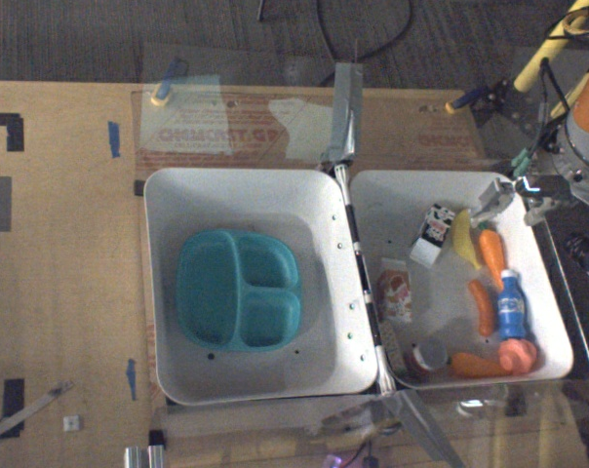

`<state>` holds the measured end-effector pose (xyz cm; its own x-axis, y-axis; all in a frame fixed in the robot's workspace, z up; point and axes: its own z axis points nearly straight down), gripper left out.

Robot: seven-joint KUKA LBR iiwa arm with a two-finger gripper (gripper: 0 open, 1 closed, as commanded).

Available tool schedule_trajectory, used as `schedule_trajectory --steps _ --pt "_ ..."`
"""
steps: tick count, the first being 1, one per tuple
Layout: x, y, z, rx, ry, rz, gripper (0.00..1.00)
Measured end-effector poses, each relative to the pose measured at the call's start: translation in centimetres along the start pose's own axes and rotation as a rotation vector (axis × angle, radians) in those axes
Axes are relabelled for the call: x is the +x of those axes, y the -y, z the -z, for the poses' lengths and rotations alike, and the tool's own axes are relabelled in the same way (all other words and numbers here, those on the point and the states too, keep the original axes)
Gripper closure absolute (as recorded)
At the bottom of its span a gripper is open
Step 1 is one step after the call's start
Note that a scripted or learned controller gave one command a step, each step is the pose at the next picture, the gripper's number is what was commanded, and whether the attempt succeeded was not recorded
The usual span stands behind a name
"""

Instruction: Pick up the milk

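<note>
My gripper hangs over the upper right corner of the right bin, and I cannot tell how it is set; I judge it waits there before descending. The milk carton lies at about eight o'clock from it, near, beside the banana; farther off at nine o'clock the teal plate sits in the left bin.
</note>
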<state>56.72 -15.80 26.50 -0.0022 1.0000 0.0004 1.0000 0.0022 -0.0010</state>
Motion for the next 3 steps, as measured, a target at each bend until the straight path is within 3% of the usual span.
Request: schedule_trajectory --steps 1,2,3 --pt "3.6 -5.2 -7.1 0.0 0.0 0.203 0.0" --pt "4.3 -7.3 -14.7 -0.036 0.011 0.252 0.0" --pt "7.0 -10.1 -7.8 -0.005 0.002 0.178 0.0"
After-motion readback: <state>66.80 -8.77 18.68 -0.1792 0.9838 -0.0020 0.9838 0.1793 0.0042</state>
